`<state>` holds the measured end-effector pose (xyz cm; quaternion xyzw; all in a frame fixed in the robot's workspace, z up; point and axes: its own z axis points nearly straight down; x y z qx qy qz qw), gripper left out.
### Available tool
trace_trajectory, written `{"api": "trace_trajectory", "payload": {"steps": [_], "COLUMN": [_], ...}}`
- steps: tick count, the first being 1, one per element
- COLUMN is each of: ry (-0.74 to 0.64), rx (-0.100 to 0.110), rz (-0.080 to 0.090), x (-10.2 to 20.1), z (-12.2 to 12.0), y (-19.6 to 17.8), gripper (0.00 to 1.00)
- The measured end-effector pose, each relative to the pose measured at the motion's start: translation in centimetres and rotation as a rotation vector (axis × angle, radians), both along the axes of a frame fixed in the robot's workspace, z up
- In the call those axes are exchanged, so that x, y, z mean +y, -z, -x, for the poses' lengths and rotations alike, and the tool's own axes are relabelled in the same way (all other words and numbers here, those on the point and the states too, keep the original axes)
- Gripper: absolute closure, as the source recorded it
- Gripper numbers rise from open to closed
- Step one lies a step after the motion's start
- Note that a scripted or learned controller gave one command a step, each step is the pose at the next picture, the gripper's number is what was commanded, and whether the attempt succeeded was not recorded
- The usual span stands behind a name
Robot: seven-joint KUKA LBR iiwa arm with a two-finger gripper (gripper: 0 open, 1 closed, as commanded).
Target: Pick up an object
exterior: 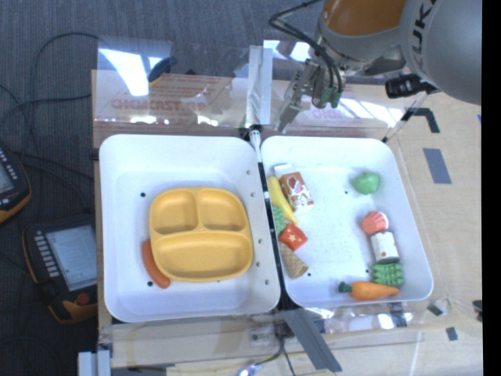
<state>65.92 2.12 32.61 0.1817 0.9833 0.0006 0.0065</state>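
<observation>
The end effector (307, 92) hangs above the far rim of the right bin (333, 144); I cannot tell its state. In that bin toys hug the edges, a carrot (369, 290) by the near wall, leaving its middle bare. A yellow plate (201, 233) crowds the left bin (125, 159).

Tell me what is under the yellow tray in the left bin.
An orange sausage-like piece pokes out from beneath the yellow tray at its near left corner. How far it runs underneath is covered, as is anything else there.
</observation>
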Motion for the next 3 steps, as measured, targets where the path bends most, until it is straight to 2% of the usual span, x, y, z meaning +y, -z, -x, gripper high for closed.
{"api": "trace_trajectory", "payload": {"steps": [2, 3], "ry": [-0.001, -0.209], "rx": [-0.009, 0.012], "rz": [0.003, 0.002], "x": [0.0, -1.6], "z": [-0.2, 2.4], "y": [-2.0, 4.3], "gripper": [1.0, 1.0]}}
